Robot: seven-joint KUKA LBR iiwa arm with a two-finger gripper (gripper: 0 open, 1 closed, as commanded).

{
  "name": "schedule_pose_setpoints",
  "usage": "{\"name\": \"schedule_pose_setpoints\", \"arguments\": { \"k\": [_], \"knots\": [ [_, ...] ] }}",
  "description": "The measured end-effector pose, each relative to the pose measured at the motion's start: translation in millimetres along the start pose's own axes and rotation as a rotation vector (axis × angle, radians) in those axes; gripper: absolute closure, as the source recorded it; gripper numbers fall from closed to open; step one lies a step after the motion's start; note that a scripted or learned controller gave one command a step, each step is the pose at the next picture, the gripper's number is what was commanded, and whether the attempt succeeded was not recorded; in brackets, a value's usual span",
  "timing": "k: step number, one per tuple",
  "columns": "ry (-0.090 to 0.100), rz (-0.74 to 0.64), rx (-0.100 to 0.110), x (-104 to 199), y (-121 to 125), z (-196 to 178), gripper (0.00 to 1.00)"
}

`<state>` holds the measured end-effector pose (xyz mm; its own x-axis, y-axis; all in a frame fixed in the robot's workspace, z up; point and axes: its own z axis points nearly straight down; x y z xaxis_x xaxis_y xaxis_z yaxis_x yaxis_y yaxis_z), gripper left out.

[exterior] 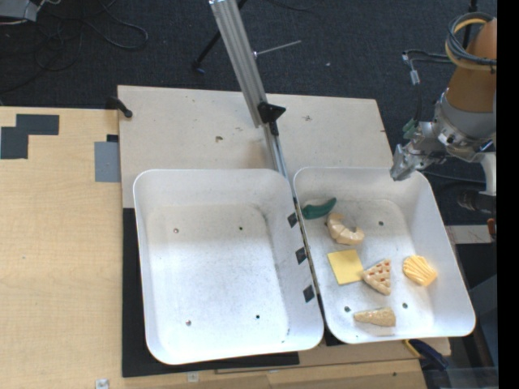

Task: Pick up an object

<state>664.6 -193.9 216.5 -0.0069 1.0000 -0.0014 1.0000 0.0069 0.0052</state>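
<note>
The right bin [442, 241] holds several small food-shaped objects: a green curved piece [319, 208], a beige croissant-like piece [345, 232], a flat yellow square [345, 267], a tan waffle-textured wedge [378, 276], a yellow shell-shaped piece [419, 271] and a tan oblong piece [375, 318]. My gripper [403, 167] hangs over the bin's far right corner, above and to the right of all these objects. I see nothing held in it.
The left bin [154, 217] stands beside the right one, split from it by a strip with black clips. A slanted aluminium bar [243, 63] rises behind the bins. Cables hang near the arm at the right.
</note>
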Motion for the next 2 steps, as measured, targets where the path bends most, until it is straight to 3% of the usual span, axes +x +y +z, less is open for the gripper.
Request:
{"name": "schedule_pose_setpoints", "arguments": {
  "k": [2],
  "knots": [
    [0.005,0.002,0.008,108,-17,-23,1.0]
  ]
}}
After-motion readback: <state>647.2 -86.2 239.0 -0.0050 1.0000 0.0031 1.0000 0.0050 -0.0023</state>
